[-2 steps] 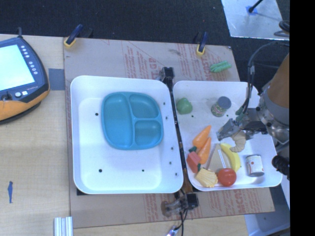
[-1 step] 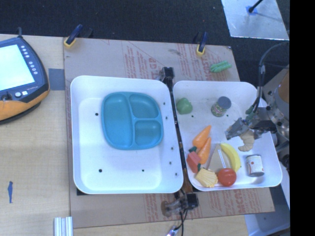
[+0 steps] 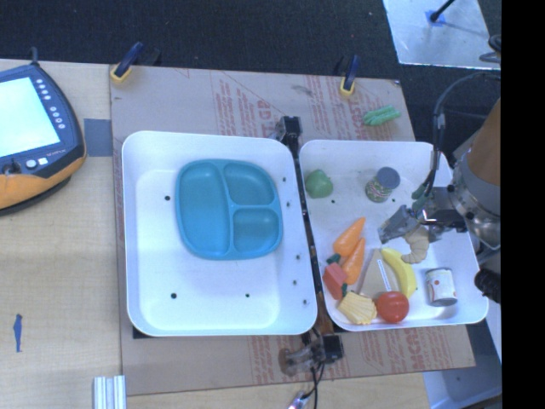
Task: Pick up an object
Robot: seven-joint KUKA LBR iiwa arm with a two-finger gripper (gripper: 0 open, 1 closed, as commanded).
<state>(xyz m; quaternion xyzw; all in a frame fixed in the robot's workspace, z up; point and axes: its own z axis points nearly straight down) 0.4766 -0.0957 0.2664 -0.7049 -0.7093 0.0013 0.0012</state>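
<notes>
Camera view, front of the right bin (image 3: 477, 318): a tomato (image 3: 392, 306), a corn piece (image 3: 358, 308), a small can (image 3: 440, 286) and a banana (image 3: 398, 270) crowd together, two carrots (image 3: 350, 245) just behind. Mid-bin, the gripper (image 3: 407, 225) hangs right over the banana's upper end, fingers spread a little, nothing between them. Further back sit a green ball (image 3: 318, 183) and a tin (image 3: 382, 185). Over in the left bin (image 3: 140, 228) lies a blue divided plate (image 3: 229, 208).

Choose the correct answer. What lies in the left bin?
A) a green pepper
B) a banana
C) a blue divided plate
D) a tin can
C: the blue divided plate lies in the left bin, while the toy foods sit in the right bin.
</notes>
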